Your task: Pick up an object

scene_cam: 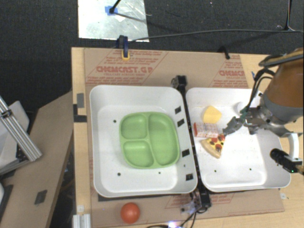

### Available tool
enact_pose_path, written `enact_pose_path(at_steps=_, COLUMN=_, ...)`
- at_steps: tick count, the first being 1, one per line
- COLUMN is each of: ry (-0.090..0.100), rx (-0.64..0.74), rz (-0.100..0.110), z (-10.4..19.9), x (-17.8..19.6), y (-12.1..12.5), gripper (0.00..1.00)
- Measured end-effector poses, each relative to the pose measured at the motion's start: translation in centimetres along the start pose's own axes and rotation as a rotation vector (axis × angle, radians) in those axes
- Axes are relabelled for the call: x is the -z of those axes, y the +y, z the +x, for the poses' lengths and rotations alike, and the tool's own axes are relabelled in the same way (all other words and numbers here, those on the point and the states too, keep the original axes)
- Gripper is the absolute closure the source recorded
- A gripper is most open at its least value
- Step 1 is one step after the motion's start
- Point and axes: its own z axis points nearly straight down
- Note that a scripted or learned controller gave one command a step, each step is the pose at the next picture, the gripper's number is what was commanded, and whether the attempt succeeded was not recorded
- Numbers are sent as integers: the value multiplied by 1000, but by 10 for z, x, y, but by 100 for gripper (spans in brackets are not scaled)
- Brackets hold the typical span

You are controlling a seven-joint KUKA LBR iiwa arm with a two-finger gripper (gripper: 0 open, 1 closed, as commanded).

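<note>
In the right bin (pixel 237 175) lie three small things: a yellow wedge (pixel 212 114) at the back, a red and white packet (pixel 204 129) just in front of it, and a toy pizza slice (pixel 213 146) nearest the front. My gripper (pixel 231 126) reaches in from the right and hangs low over the bin. Its tip is just right of the packet and above the pizza slice's right end. Nothing shows held in it.
The left bin (pixel 102 127) holds a green divided plate (pixel 148 139). A red ball (pixel 130 213) rests on the cardboard in front of the left bin. The black divider (pixel 188 137) runs between the bins. A black part of the arm (pixel 284 159) overhangs the right bin's right rim.
</note>
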Motion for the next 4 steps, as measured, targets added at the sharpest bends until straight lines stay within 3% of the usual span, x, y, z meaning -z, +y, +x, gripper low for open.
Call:
enact_pose_path(at_steps=2, ry=-1, rx=-4, rz=-2, z=-9, x=-107, y=0, gripper=0)
enact_pose_path(at_steps=3, ry=2, rx=-2, rz=-8, z=-8, x=-93, y=3, gripper=100)
enact_pose_path(at_steps=4, ry=-2, rx=0, rz=-6, z=-16, x=-40, y=12, gripper=100)
